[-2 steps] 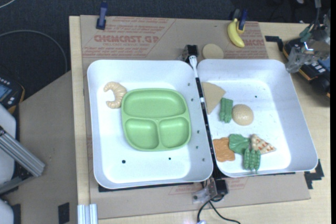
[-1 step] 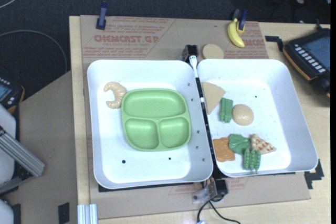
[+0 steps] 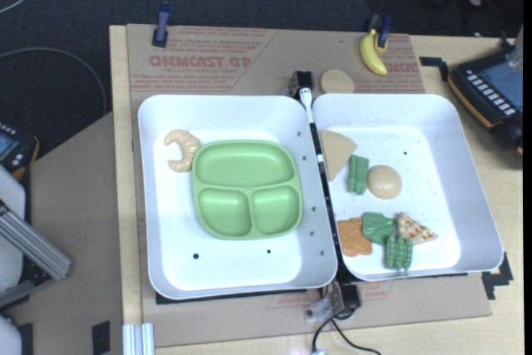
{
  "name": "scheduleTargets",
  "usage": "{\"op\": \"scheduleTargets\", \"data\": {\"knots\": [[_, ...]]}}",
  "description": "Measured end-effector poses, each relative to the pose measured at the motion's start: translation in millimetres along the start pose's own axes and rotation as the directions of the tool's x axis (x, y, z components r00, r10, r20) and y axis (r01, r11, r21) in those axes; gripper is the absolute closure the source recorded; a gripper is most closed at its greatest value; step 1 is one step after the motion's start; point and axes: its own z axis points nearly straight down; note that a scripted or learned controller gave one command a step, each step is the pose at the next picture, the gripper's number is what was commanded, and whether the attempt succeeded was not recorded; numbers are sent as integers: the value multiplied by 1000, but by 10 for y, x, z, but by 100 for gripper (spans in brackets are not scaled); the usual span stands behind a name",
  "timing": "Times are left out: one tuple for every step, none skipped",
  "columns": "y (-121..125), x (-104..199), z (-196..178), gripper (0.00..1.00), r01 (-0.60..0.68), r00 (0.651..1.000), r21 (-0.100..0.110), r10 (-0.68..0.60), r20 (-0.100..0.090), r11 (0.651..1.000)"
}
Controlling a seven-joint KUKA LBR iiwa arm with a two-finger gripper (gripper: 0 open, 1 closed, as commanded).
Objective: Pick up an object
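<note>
Cardboard sheet reads "CHEMCAST G.P" in red, over a pale bench on dark carpet. Left bin: one croissant, one green divided plate. Right bin: seven toy foods to pick, among them a tan wedge, a bun and a pizza slice; one banana lies behind it. Gripper state: cannot tell.

The arm's colours, shape and markings cannot be told from this view.
</note>
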Motion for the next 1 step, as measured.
{"op": "scheduleTargets", "data": {"knots": [[468, 259, 1993, 100, 8, 1000, 5, -8, -6, 1000]]}}
